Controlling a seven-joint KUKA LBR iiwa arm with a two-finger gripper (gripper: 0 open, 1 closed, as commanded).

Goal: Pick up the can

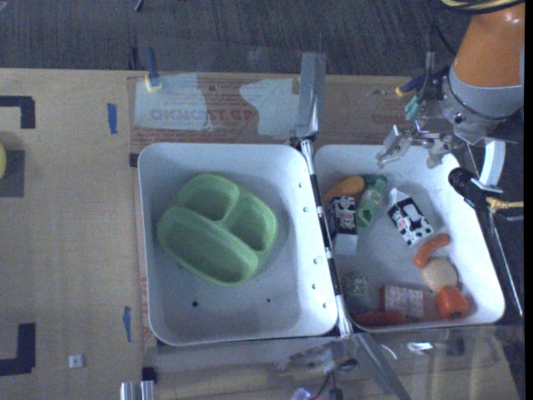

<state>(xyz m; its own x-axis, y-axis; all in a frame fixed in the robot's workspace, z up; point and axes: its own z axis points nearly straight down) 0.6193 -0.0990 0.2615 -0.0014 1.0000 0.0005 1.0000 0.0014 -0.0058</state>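
In the right bin [491,261], a small greenish can [356,288] lies near the front left corner, next to a red box [403,298]. My gripper [414,147] hangs over the bin's back edge, well behind the can. Its fingers [391,148] are spread open with nothing between them. The grey wrist with its orange band [491,40] rises at the upper right.
The right bin also holds a carrot [344,187], a green bottle [371,200], two black-and-white cartons [344,215] [410,221], a sausage [431,249] and a red pepper [450,302]. A green divided plate [218,227] lies in the left bin [158,307].
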